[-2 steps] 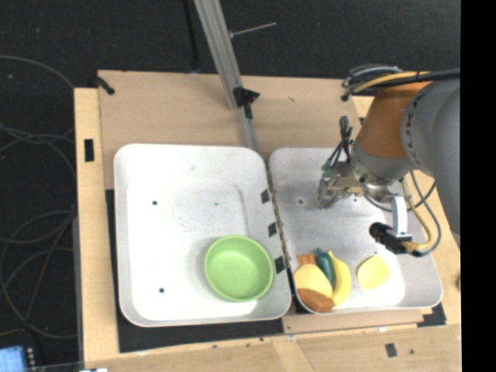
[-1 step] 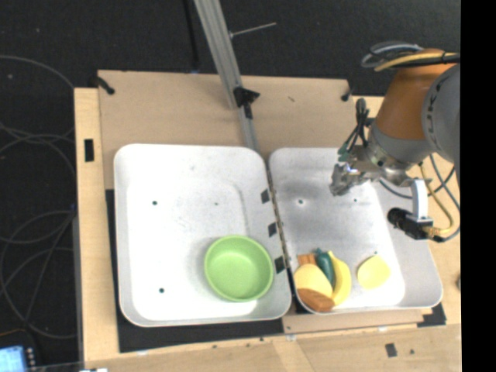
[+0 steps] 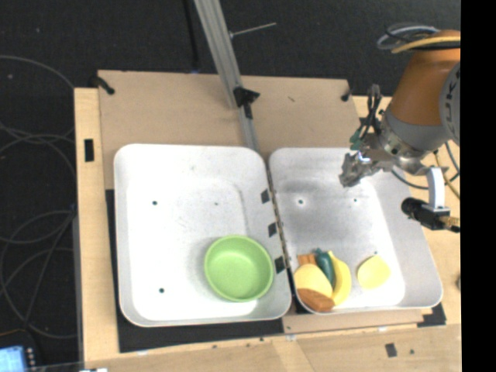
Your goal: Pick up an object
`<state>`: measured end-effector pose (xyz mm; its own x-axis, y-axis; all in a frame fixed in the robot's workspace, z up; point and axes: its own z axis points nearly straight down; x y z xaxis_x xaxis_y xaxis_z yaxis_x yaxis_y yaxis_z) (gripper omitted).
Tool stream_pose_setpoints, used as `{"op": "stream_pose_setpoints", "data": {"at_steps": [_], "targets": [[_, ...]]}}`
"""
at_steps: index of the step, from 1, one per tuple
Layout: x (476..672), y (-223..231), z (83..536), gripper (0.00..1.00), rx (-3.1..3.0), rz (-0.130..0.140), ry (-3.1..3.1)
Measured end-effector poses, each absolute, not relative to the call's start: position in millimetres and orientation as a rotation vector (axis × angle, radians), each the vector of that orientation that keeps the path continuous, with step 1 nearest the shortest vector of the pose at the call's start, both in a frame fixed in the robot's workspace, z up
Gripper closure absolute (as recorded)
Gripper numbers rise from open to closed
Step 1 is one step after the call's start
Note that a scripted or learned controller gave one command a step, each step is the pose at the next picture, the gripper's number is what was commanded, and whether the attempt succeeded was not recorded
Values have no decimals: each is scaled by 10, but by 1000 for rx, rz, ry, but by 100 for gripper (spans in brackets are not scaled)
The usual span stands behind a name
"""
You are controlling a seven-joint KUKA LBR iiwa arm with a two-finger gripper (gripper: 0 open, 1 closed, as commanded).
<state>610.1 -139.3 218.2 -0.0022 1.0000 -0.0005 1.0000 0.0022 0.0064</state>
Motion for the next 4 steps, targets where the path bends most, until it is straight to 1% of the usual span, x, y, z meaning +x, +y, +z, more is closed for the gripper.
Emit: {"op": "stream_pose_setpoints", "data": {"at_steps": [1, 3, 4], "targets": [[6115, -1402, 2587, 100, 2215, 5, 2222], [5795, -461, 2381, 100, 2218, 1, 2223], [5660, 116, 2353, 100, 2218, 2, 2225]]}}
